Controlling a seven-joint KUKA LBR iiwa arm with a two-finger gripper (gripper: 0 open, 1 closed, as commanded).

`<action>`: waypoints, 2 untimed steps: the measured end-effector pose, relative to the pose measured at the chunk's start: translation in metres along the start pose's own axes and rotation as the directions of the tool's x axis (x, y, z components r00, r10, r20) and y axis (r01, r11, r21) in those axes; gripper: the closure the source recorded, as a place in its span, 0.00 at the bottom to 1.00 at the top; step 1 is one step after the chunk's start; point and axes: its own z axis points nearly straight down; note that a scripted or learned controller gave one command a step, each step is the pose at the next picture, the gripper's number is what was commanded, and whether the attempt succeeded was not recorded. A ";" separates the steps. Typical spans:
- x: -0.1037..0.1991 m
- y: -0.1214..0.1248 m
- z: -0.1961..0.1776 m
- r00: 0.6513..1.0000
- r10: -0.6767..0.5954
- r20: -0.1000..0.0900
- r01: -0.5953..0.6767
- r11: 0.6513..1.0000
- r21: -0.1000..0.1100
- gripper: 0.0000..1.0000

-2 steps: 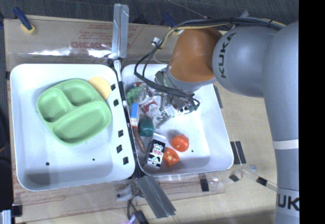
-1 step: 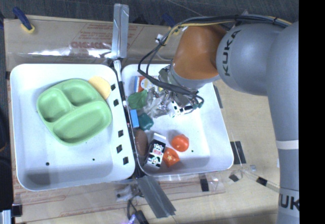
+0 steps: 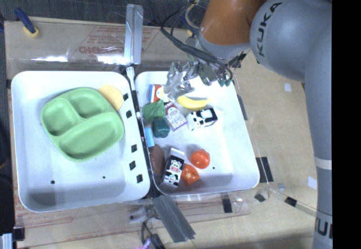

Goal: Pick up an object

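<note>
Green plastic first: a divided plate (image 3: 83, 123) sits in the left bin (image 3: 34, 186), well to the left of the gripper, with a yellow lump (image 3: 112, 95) touching its upper right rim. You can leave both alone.

Right bin (image 3: 242, 157): clutter. Against its left wall lie a dark green soft-looking piece (image 3: 153, 111), a teal block (image 3: 161, 127) and a brown item (image 3: 157, 158). Nearer the front edge, well below the fingers, a cow-print carton (image 3: 174, 170) leans beside two red tomato-like toys (image 3: 195, 166).

Gripper (image 3: 179, 77): poised at the bin's back end, over the pile. You cannot tell from this slant whether the fingers are parted or closed; nothing is visibly between them.

Candidate object: the banana (image 3: 192, 101), just below and slightly right of the fingers, lying across a second cow-print carton (image 3: 203, 118) and near a small printed packet (image 3: 175, 118).

Handling judgement: probably a light, hollow plastic toy, stiff, smooth and curved, so liable to slip or roll out of a pinch. Take it across the middle of its width, not at the tapered ends, and expect the carton beneath to shift.
</note>
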 end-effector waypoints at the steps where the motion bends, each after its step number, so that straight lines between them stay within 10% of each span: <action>1: 0.034 -0.097 0.026 0.997 -0.078 -0.007 0.078 0.997 0.000 1.00; 2: 0.010 -0.025 0.056 0.995 -0.104 -0.007 0.104 0.995 -0.006 1.00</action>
